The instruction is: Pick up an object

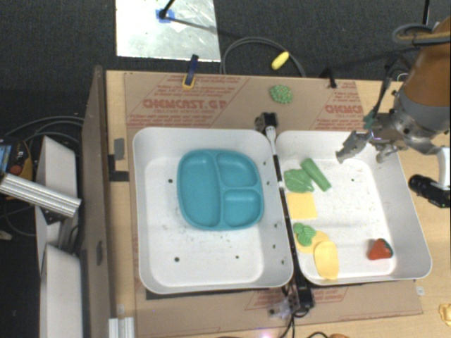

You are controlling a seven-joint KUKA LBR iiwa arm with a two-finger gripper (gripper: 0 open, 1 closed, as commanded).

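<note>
My gripper [364, 151] hangs over the far edge of the right bin [402, 210], open, with nothing between its fingers. In that bin a green pod-shaped piece [316, 174] and a leafy green piece [298, 182] lie near the left wall, left of and below the gripper. A flat yellow square [301, 205] sits just in front of them. Farther forward are a small green piece [304, 232] and a yellow rounded piece [325, 256]. A red strawberry [380, 249] rests at the bin's front right.
The left bin [158, 259] holds a blue divided plate [220, 189]. A green round object [281, 94] lies on the cardboard behind the bins, and a yellow-tipped cable [280, 60] lies beyond it. The grey arm [426, 83] comes in from the upper right.
</note>
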